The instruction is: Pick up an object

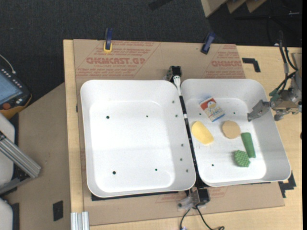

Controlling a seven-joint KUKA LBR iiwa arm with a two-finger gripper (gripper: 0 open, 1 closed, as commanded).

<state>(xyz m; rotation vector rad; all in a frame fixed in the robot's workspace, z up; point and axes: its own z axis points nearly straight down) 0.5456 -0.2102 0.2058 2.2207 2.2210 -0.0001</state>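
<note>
Tan disc (230,129), yellow piece (202,132), carton (211,109), green piece (247,144) lie in right bin (274,143). Hand (263,109) at bin's right rim, grasping nothing we see; spread unclear. We judge approach step; next: descend over one piece.

Left bin (96,143): on brown board (144,56)
Blue clamps (108,36): two, board's far edge
Dark carpet (48,13): beyond board

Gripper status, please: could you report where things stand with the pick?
Gripper over right bin's right rim, holding nothing. Yellow piece, tan disc, green piece, small box untouched. Path unobstructed.
</note>
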